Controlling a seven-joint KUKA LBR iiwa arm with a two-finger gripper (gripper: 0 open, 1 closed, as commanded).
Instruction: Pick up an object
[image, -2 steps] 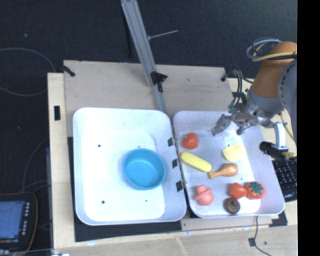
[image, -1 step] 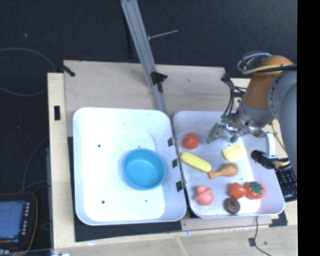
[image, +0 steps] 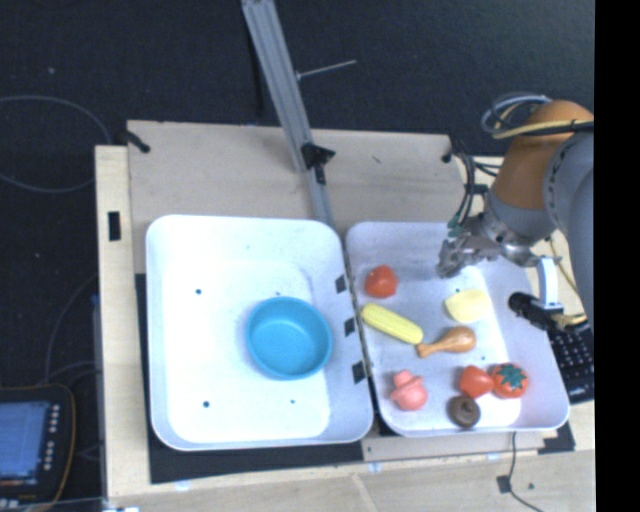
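Note:
My gripper (image: 450, 262) hangs over the back of the right bin (image: 400, 240), just above and left of a pale yellow block (image: 467, 305). In that bin lie a red tomato-like piece (image: 380, 282), a yellow corn cob (image: 391, 323), a tan drumstick (image: 448, 343), a pink piece (image: 407, 390), a red pepper (image: 475, 381), a strawberry-like piece (image: 510, 379) and a brown round piece (image: 463, 411). Nothing shows in the gripper.
The left bin (image: 200, 260) holds a blue bowl (image: 289, 337). A grey metal pole (image: 290, 110) slants up from between the bins. A black keyboard (image: 570, 360) lies at the right edge, and a small screen (image: 30, 440) sits at the lower left.

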